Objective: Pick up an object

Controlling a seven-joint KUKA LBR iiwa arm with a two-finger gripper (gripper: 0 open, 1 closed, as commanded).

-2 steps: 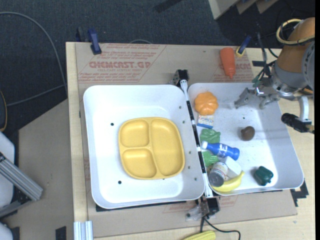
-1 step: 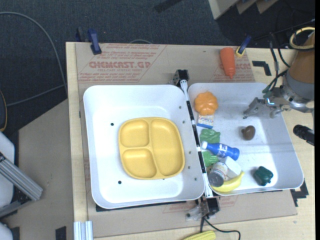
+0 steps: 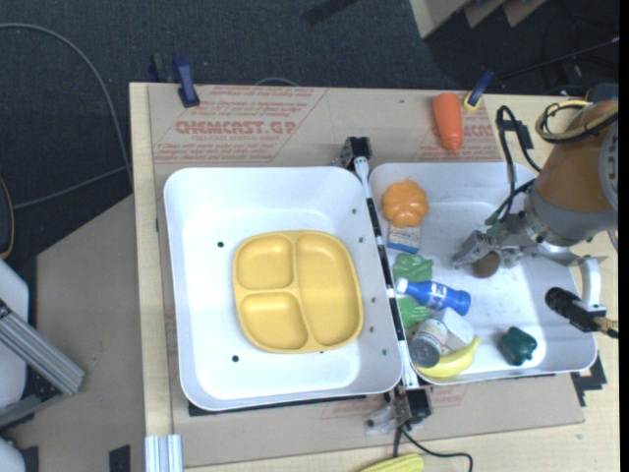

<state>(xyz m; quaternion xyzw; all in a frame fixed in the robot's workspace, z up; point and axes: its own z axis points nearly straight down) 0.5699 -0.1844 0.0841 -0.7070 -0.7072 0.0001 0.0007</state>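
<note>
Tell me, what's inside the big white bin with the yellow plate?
Inside the left white bin lies a yellow three-compartment plastic plate, with two small dark dots showing on the floor. Whatever sits beneath the plate is covered.

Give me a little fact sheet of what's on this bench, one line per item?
left bin: shallow white bin holding a yellow plastic plate with three compartments
right bin: shallow white bin holding the small items
orange item: round orange pumpkin-shaped toy, near the divider
blue item: blue plastic bottle, lying on its side
yellow item: yellow banana, at the front edge
green item: dark green block, front right
outside bins: orange carrot toy on the bench
claw: claw low inside the right bin
</note>
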